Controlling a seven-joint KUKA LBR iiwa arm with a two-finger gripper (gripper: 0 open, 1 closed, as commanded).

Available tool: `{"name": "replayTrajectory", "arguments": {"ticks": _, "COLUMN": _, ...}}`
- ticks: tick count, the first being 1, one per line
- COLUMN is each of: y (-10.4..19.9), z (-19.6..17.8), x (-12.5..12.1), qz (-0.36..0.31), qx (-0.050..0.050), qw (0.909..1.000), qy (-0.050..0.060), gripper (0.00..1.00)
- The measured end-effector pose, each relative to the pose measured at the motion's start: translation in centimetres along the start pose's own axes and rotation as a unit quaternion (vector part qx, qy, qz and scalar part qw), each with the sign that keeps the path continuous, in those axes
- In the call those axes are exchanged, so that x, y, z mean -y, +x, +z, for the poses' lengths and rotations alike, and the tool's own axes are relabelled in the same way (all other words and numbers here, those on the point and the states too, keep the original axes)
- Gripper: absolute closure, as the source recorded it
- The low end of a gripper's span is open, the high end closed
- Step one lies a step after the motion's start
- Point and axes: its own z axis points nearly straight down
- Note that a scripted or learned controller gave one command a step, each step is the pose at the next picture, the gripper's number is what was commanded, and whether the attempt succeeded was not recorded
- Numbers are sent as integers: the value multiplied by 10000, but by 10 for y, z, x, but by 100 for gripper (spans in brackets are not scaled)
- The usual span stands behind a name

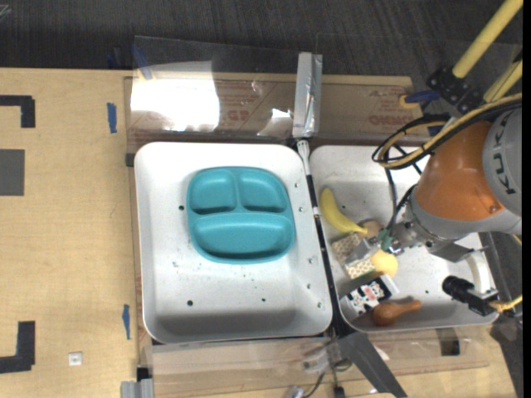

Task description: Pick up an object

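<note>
The right white bin (365, 166) holds a small pile of things. A yellow banana (336, 211) lies at its left side. Below it are a tan patterned packet (349, 244), a round yellow fruit (384, 263), a black, white and red box (370, 292) and a brown drumstick-shaped toy (397, 309). My gripper (392, 239) reaches in from the right under the orange band and hangs low over the pile, just above the yellow fruit and right of the banana's lower end. The wrist hides what lies directly beneath it.
In the left white bin (166, 272) lies a teal divided plate (241, 212). A ridge where the two bin walls meet (319, 247) separates the bins. Bare bin floor shows at the back of the right bin.
</note>
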Motion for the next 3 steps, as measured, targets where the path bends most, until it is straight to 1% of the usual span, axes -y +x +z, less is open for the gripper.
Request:
{"name": "replayTrajectory", "arguments": {"ticks": 1, "y": 0, "z": -13, "x": -3, "qz": -4, "qx": 4, "qw": 10000, "qy": -36, "gripper": 100}}
{"name": "replayTrajectory", "arguments": {"ticks": 2, "y": 78, "z": -85, "x": -91, "qz": 982, "qx": -19, "qw": 9951, "qy": 57, "gripper": 100}}
{"name": "replayTrajectory", "arguments": {"ticks": 3, "y": 76, "z": -83, "x": -89, "qz": 1002, "qx": -13, "qw": 9949, "qy": 78, "gripper": 0}}
